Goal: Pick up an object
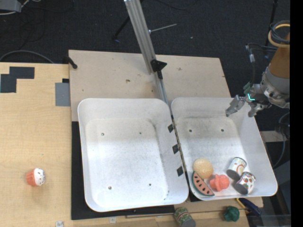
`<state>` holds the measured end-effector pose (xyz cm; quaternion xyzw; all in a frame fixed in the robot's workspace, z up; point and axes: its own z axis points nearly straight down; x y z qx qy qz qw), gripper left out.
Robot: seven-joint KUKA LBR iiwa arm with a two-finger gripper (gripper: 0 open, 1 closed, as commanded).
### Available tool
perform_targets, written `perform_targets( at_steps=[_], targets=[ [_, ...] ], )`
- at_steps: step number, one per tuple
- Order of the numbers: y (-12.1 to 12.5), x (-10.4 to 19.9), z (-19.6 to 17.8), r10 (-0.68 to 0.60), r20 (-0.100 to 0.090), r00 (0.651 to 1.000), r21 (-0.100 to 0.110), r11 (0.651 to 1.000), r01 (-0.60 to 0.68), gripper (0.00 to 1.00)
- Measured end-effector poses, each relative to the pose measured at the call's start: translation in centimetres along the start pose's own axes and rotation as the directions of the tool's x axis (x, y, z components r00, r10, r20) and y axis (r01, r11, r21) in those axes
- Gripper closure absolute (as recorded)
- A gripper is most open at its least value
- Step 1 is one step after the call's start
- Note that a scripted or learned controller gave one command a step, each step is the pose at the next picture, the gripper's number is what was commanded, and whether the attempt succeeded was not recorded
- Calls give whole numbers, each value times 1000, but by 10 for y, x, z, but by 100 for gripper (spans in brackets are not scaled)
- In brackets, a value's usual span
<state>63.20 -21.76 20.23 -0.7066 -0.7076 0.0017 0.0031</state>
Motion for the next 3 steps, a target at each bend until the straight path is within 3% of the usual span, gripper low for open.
perform_targets(
  at_steps=[1, 3],
  targets=[
    [1, 0, -3, -3, 2, 1000, -4, 1000, 3, 0],
    [0, 3, 114, -3, 1, 1000, -2, 1000, 3, 0]
  ],
)
